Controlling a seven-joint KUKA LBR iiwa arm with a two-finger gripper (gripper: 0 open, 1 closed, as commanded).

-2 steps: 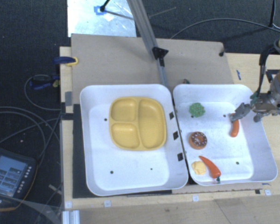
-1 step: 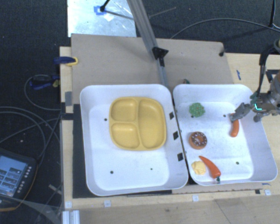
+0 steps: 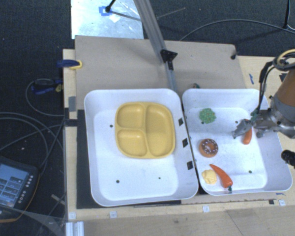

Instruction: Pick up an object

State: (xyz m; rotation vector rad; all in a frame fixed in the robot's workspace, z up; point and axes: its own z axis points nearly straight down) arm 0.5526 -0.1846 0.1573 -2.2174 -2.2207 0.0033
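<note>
In the right bin [image 3: 273,178], a small orange carrot-like piece [image 3: 247,137] lies near the right wall. My gripper [image 3: 249,131] hangs right over its upper end. One grey finger [image 3: 239,129] is splayed out to the left of the piece, so the gripper looks open around it rather than closed on it. Also in this bin are a green broccoli floret [image 3: 207,115], a brown frosted donut [image 3: 208,147], a red-orange pepper [image 3: 221,175] and a pale yellow lump [image 3: 209,177].
The left bin [image 3: 103,181] holds a yellow divided plate [image 3: 145,130]. A grey pole [image 3: 152,26] slants in from the top to the gap between the bins. The arm [image 3: 291,95] with its cables stands over the right bin's right edge.
</note>
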